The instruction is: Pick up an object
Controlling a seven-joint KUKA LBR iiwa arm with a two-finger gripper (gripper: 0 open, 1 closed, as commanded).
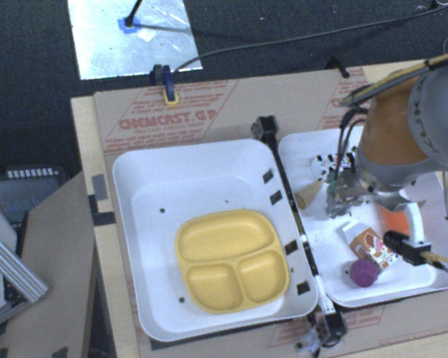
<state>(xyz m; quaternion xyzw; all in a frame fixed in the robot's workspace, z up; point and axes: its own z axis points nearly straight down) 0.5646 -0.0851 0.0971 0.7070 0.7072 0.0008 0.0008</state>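
gripper [337, 199] low in right bin [311, 146] | purple ball [364, 272] near front

You see even, bright overhead light. The white bins [204, 156] run close to overexposed, with soft shadow along their inner walls. The foil sheet [132, 25] at top throws patchy glare. The dark floor [9, 81] stays dim and grainy. The arm [417, 128] casts shade on the right bin; small items there look slightly soft.
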